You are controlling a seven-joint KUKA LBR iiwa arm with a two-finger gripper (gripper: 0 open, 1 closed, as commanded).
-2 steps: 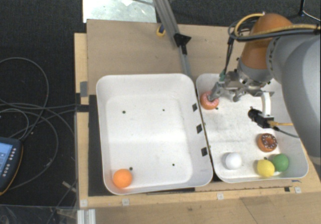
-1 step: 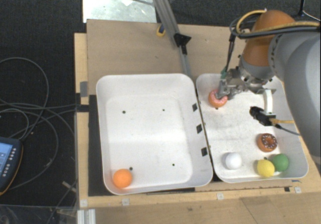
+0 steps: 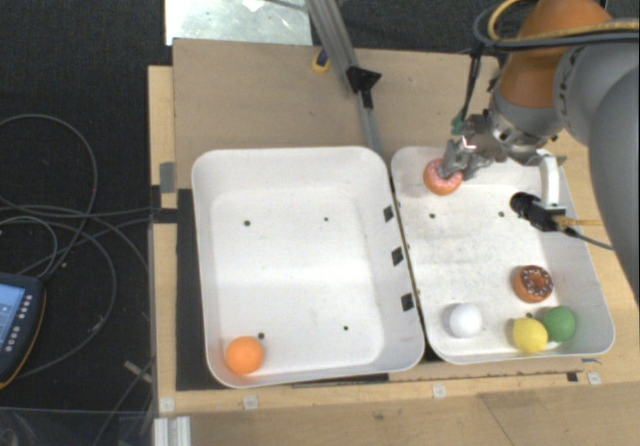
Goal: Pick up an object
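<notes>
Grey arm (image 3: 590,84) reaching down, claw (image 3: 455,166) over pink doughnut (image 3: 441,179), right bin (image 3: 480,234).

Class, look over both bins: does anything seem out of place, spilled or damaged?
Nothing looks spilled or damaged. The one oddity: an orange ball sits alone in the left bin, while every other object lies in the right bin, where the gripper is.

A flat brown wooden bench (image 3: 270,94) carries two shallow white plastic bins, left (image 3: 290,169) and right (image 3: 480,239), touching side by side.
</notes>
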